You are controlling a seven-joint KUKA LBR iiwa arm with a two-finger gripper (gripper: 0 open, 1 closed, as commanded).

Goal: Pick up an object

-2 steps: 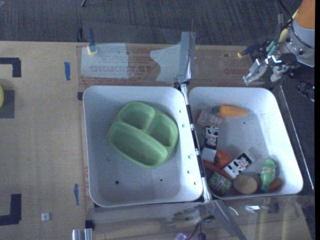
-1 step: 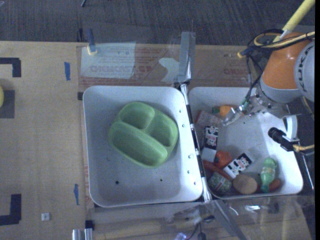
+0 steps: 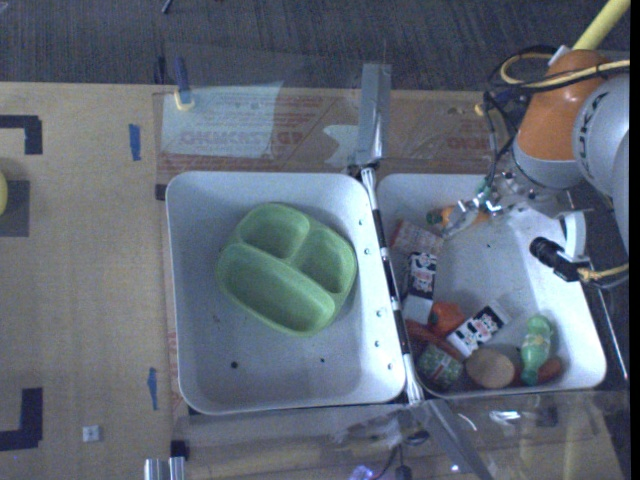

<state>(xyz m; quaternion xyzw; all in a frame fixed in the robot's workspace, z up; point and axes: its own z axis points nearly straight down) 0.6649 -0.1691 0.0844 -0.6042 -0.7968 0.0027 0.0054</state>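
Little can be read here. A clear plastic sheet (image 3: pixel 235 123) lying on the tabletop (image 3: pixel 80 268) behind the left bin carries a line of faint reddish block lettering, seemingly mirrored and too blurred to spell out. The small black-and-white packets (image 3: pixel 422 274) in the right bin (image 3: pixel 520 268) show markings that stay illegible.

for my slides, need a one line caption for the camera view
KUKA arm's hand over the right bin of small items; green divided plate in the left bin.

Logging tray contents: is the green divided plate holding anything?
Empty: the green divided plate in the left bin shows bare compartments.
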